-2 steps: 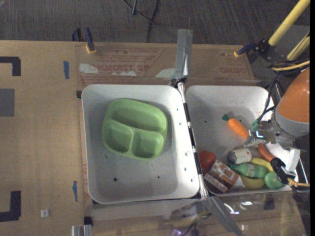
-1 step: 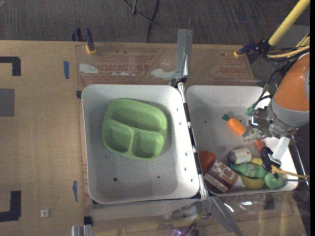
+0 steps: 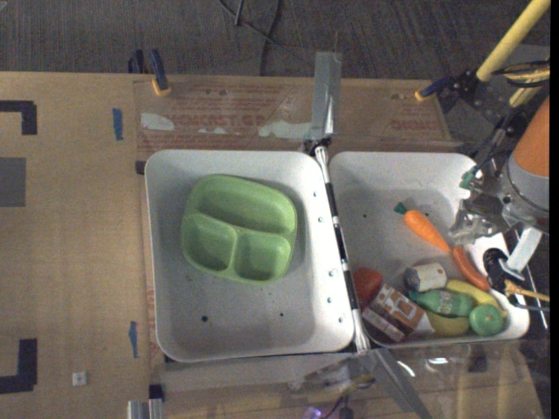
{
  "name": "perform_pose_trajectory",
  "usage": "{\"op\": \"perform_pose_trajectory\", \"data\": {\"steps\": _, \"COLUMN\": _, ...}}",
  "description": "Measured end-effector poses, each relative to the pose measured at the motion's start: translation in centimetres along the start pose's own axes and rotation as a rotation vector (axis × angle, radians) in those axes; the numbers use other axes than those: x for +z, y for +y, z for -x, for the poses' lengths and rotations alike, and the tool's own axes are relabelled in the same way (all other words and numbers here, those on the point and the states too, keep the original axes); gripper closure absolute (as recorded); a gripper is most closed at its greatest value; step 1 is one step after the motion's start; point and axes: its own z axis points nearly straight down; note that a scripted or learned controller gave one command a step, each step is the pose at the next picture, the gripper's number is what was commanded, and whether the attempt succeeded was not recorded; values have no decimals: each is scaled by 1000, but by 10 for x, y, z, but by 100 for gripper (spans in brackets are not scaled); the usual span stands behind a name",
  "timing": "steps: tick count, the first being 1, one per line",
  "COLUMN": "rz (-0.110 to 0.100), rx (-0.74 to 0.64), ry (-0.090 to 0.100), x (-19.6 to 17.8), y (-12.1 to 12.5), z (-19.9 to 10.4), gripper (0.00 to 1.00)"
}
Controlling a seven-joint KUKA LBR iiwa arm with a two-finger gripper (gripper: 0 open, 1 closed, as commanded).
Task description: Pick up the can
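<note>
The small grey round tin can lies on its side in the right white bin, beside the orange carrot. The end effector should come straight down over it, slowly.

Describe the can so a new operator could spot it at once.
Look in the right bin, at the heap of toy food along its near edge. The can lies on its side at the top of that heap, just below the carrot and above the green bottle. It alone is a short, pale grey cylinder with a round end facing left.
</note>
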Motion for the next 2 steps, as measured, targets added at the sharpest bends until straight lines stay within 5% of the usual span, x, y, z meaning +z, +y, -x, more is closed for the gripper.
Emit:
{"op": "perform_pose_trajectory", "data": {"steps": 1, "rz": 0, "rx": 178, "ry": -1, "x": -185, "y": 33, "z": 36, "gripper": 100}}
{"op": "perform_pose_trajectory", "data": {"steps": 2, "rz": 2, "rx": 1, "ry": -1, "x": -246, "y": 72, "z": 20, "gripper": 100}}
